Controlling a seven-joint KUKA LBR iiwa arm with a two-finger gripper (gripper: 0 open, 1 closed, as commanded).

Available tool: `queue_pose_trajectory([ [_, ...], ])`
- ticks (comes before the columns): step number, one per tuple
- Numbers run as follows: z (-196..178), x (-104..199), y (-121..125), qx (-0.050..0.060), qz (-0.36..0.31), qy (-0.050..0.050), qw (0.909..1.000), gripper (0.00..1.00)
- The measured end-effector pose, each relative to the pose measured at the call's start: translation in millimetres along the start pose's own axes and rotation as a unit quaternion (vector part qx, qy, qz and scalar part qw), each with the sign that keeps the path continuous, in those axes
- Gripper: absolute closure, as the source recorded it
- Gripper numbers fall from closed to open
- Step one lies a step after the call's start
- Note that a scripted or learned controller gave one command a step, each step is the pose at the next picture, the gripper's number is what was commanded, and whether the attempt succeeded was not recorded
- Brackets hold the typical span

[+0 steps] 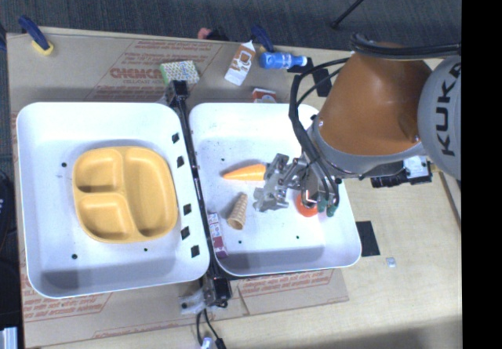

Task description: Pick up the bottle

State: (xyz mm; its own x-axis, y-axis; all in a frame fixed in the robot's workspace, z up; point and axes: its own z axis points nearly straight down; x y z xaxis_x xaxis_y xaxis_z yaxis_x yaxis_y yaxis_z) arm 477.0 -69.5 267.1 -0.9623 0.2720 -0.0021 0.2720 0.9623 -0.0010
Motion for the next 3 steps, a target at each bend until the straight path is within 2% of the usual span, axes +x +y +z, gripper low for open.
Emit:
queue_pose_trajectory([
  [1,83,-17,-63,0.000,-0.079,0.002,0.9968,1.00],
  [2,60,-36,-128,0.000,-0.069,0.001,0.9976,1.00],
  [3,52,-38,-136,0.000,0.043,0.000,0.9991,1.00],
])
